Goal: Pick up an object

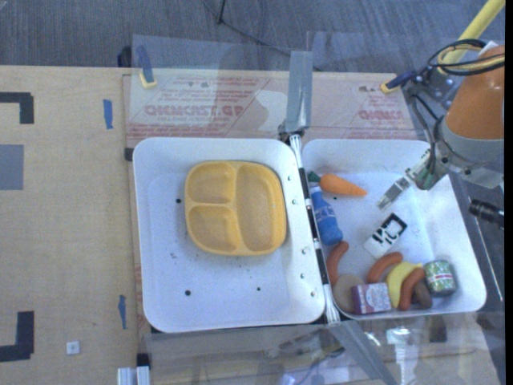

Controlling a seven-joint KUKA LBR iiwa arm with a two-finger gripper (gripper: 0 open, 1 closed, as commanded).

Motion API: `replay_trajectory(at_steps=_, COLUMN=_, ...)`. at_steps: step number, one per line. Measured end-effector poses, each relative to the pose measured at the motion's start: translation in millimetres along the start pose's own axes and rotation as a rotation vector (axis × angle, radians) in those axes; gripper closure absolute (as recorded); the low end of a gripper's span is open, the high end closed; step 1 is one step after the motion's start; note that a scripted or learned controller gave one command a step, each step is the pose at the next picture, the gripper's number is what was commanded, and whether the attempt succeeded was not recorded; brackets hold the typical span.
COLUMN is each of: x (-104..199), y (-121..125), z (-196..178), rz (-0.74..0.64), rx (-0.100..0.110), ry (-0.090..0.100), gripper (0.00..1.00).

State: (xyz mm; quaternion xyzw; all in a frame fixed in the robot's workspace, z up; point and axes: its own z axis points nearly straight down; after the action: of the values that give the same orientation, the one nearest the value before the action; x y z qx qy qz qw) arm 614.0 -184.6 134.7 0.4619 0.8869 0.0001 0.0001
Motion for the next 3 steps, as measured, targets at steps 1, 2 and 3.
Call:
replay_trajectory(at_steps=1, x=64, y=-49, z=47, rz=-0.042, rx=-0.009, ry=-0.007, gripper=0.00)
replay_trajectory(at_steps=2, x=61, y=-49, z=38, rz=-0.039, rx=-0.014, ry=-0.013, gripper=1.00)
replay_trajectory(at_steps=3, x=81, y=-9, z=-83, rz=-0.082, rx=-0.001, ry=-0.001, gripper=1.00)
